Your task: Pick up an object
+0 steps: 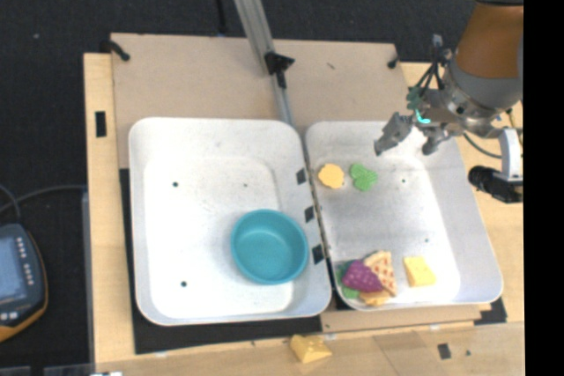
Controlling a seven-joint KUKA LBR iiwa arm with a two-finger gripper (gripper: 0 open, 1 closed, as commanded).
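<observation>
Robot lab — white bins [159, 145] on plywood bench [194, 75], teach pendant [18, 273].

Tan bench [194, 79], two white bins [159, 189], yellow wedge [310, 349]

Glossy plastic bowl [269, 246], matt bins [176, 154]

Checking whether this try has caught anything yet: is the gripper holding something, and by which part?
Nothing is held. The gripper hangs open over the back of the right bin, with only bare space between its fingers, apart from the toys below.
</observation>
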